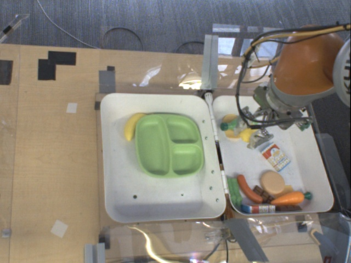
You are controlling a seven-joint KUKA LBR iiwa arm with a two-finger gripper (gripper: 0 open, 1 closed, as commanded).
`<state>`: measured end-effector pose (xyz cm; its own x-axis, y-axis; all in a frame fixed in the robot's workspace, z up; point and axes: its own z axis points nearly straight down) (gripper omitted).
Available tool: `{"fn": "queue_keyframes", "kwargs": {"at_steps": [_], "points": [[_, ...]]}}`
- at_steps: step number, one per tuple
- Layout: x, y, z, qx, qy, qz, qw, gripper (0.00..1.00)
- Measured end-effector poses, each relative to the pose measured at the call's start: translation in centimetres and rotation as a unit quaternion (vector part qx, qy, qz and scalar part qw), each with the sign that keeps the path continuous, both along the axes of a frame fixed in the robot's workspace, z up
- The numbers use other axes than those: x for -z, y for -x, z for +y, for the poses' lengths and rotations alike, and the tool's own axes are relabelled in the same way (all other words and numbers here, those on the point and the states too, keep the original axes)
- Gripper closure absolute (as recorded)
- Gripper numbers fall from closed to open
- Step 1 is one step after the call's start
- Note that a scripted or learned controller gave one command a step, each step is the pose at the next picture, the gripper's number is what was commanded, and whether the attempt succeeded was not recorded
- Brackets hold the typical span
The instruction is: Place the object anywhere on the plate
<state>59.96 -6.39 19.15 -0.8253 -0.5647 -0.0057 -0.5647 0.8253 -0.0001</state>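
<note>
Wooden bench (49, 163) with black tape marks at the far left, two white bins side by side on it. Left bin (126, 193) holds the green divided plate (168, 144), three compartments, sitting roughly centre. A yellow banana (131, 126) lies just beside the plate's left edge, partly tucked under its rim, not on it.

Right bin (318, 169) has the clutter: small yellow-green toy items (235, 127) at the upper left, a red-and-white packet (276, 157) mid-bin, a round tan piece (272, 182) below that, an orange carrot (289, 198) along the near wall, a red sausage-like piece (247, 187) and a green strip (234, 192) near the lower left corner.

Arm comes in from the right, orange band (303, 64) over the right bin's far edge. Gripper (262, 137) hangs low over the upper part of the right bin, close to the yellow-green items. Whether the fingers are apart or together: can't tell, the tip is lost among cables and clutter. Can't tell if anything is between them either.
</note>
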Motion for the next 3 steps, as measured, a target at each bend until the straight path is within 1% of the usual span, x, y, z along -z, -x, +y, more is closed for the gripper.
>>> {"fn": "queue_keyframes", "kwargs": {"at_steps": [1,2,3], "points": [[0.5,0.3,8.4,-0.133,0.0003,-0.003,0.9912,1.00],[0.4,0.3,8.2,-0.131,0.0009,-0.003,0.9914,0.00],[-15.8,-3.2,6.9,0.071,-0.0002,-0.007,0.9974,0.00]]}}
